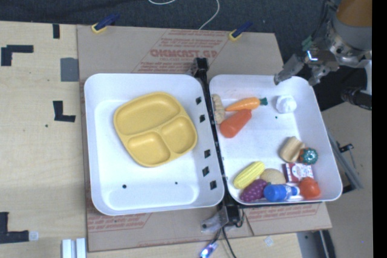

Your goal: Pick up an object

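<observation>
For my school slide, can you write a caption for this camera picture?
Robot arm's gripper hovers beside a bin of toy food; a yellow plate waits next door.

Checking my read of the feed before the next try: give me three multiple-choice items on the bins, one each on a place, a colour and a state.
1. Where is the yellow divided plate?
A. left bin
B. right bin
C. on the cardboard

2. What colour is the carrot?
A. purple
B. orange
C. blue

3. How does the gripper stand?
A. pressed onto the corn
B. inside the left bin
C. above the right bin's far right corner

Answers: A, the plate lies in the left bin; B, orange with a green tip; C, it hangs above that corner.
</observation>
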Controlling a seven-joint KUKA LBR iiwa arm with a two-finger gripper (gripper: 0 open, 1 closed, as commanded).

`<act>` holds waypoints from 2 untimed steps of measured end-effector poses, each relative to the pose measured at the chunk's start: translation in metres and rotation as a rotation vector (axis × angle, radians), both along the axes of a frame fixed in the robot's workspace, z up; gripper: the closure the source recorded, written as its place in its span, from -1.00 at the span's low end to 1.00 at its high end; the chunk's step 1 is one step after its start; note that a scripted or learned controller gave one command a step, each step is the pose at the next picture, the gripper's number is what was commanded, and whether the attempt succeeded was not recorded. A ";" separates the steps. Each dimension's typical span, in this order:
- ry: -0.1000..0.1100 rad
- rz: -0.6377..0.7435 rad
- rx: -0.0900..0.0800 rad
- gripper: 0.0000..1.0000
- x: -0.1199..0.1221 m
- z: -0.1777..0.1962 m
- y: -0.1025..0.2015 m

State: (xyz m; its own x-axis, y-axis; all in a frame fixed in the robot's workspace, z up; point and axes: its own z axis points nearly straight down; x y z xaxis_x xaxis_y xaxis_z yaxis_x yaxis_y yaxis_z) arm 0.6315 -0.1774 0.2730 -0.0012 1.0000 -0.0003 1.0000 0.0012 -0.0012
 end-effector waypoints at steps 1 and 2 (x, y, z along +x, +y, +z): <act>0.000 0.002 0.000 1.00 0.000 0.010 0.001; -0.018 0.006 -0.001 1.00 -0.020 0.152 0.060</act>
State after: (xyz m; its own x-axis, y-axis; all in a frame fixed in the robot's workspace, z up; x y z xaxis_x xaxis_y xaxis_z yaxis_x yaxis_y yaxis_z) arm 0.6117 -0.1175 0.4251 -0.0073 1.0000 -0.0017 0.9998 0.0073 0.0168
